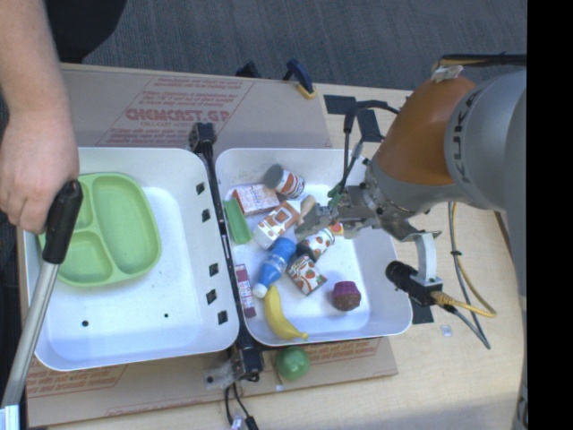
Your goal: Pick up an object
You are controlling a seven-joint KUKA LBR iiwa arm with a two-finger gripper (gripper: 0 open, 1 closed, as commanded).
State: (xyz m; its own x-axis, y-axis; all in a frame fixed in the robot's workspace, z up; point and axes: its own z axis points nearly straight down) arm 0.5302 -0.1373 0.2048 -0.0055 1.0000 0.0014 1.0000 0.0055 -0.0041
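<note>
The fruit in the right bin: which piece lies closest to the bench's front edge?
The yellow banana, at the bin's front wall. The dark red fruit lies farther back and to its right.

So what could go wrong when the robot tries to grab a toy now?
The pincer sits low over a crowded heap, so it may pinch two things, or shove the blue bottle and juice carton aside. The person's hand holding a black-handled tool is close to the left bin, a possible bump.

The grey arm (483, 141) reaches in from the right, its orange band (421, 141) above the wrist. The gripper (315, 220) points left and downward; its 2 fingers (308, 211) seem slightly parted, though clutter blurs them.
</note>
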